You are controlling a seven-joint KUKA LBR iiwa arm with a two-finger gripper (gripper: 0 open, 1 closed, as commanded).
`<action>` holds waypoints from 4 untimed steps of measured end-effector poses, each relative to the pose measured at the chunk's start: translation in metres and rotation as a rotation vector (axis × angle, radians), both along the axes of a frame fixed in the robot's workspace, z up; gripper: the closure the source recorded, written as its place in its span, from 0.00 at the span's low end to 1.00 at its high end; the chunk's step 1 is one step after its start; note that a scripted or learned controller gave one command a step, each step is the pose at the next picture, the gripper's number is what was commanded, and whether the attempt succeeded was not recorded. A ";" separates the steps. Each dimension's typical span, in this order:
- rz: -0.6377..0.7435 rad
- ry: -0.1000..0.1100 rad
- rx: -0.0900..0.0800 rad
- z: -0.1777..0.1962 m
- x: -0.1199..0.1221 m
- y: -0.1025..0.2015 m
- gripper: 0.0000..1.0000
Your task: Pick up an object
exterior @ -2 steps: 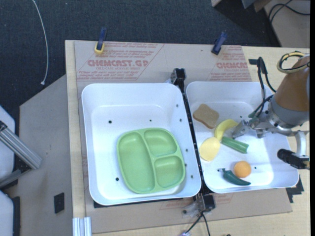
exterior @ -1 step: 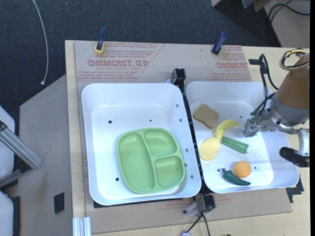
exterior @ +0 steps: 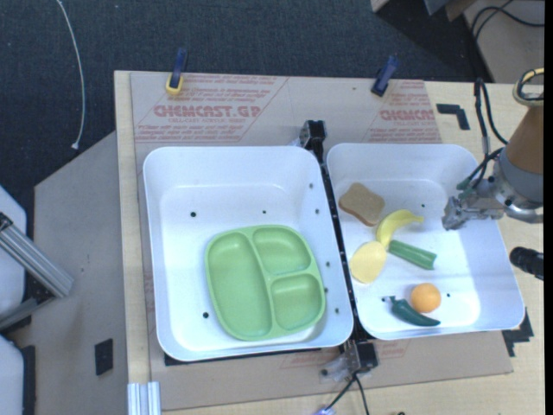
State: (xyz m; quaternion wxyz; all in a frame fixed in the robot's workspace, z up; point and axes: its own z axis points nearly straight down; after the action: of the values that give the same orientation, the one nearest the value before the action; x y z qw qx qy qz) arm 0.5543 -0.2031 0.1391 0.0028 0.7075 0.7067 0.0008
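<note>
The arm (exterior: 527,158) came in from the right, its grey wrist angled down and leftward over the right bin (exterior: 492,314), and the gripper (exterior: 456,214) hung over the bin's upper right stretch, near the right wall; whether its fingers were apart or closed, I could not tell, and nothing was seen between them. There was open white floor directly below and to the left of the gripper, a clear lane before the nearest items. The two bins sat side by side, their inner rims touching along the middle. In the right bin, a slice of bread (exterior: 361,203) lay at upper left, a yellow banana (exterior: 396,224) just beside it, a pale yellow pear-shaped piece (exterior: 368,262) below that and close to the left wall, and a green stick-like vegetable (exterior: 412,253) next to the pear. Toward the front lay an orange (exterior: 425,297) touching a dark green pepper (exterior: 413,313). Over in the left bin (exterior: 173,197), a green divided tray (exterior: 261,280) with three compartments rested toward the front, tilted a little.
</note>
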 end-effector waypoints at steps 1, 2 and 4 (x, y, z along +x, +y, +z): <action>0.002 -0.001 0.000 0.045 0.000 0.005 1.00; 0.002 0.000 0.000 0.079 0.001 0.005 1.00; 0.005 0.006 0.006 0.098 0.000 0.118 1.00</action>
State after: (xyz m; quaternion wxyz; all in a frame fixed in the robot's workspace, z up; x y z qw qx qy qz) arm 0.5544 -0.0852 0.2367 -0.0013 0.7058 0.7084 0.0007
